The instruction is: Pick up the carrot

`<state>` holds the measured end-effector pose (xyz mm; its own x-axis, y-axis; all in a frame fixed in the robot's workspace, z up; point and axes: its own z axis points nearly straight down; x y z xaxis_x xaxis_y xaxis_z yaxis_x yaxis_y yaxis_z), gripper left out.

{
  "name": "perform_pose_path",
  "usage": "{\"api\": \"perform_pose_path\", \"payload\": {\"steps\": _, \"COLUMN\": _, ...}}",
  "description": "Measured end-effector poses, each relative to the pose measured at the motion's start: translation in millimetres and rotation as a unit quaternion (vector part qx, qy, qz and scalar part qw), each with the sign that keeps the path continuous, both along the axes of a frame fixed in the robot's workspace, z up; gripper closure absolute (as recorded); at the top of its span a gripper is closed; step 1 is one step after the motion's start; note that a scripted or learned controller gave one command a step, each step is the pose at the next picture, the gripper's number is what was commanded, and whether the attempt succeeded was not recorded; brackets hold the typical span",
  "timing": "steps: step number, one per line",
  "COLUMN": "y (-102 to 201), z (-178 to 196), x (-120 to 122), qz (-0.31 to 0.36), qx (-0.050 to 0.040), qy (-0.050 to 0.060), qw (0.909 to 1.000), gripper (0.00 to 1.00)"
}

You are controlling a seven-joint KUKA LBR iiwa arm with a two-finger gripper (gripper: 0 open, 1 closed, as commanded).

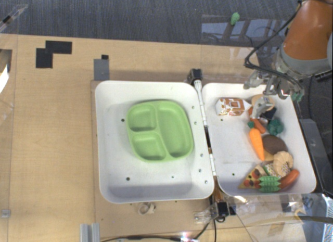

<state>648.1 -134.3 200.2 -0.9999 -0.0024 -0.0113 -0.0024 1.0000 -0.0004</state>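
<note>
Left white bin (pixel 112 147) holds a green divided plate (pixel 158 130). Right white bin (pixel 229 152) holds a small carton (pixel 230 106), brown lump (pixel 273 143), pizza slice (pixel 254 178), and sausage (pixel 290 179).

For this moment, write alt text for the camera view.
A carrot lies among toy foods in the right bin, and the gripper hangs over that bin's far end, above the pile. The left bin holds a green divided plate.

orange carrot (pixel 256 143) flat in right bin, tip toward near edge
</note>
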Motion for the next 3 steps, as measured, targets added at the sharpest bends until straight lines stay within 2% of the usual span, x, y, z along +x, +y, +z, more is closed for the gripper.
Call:
{"api": "perform_pose_path", "payload": {"steps": 1, "y": 10.5, "z": -109.9, "x": -58.3, "qz": 0.018, "qx": -0.001, "qy": -0.003, "qw": 0.9998, "gripper": 0.0}}
{"api": "perform_pose_path", "payload": {"steps": 2, "y": -3.5, "z": -109.8, "x": -116.3, "qz": -0.043, "qx": -0.0002, "qy": -0.003, "qw": 0.9991, "gripper": 0.0}}
{"api": "perform_pose_path", "payload": {"steps": 3, "y": -2.2, "z": -96.6, "x": -111.9, "qz": -0.039, "qx": -0.0008, "qy": -0.008, "qw": 0.9992, "gripper": 1.0}}
